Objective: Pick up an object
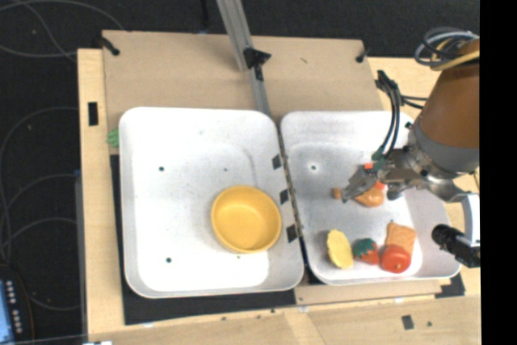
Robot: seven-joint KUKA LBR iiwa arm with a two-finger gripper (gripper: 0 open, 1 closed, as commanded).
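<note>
Two white bins sit side by side; the left bin (161, 149) holds a yellow bowl (245, 219); the right bin (323, 133) holds a yellow piece (340, 248), a red tomato-like toy (395, 258) and an orange object (372, 196) just under the gripper (361, 188); whether the claw grips it, I cannot tell; no writing is legible.

Small orange object (372, 195) in the right bin (323, 141), beside the tool (353, 191).
</note>
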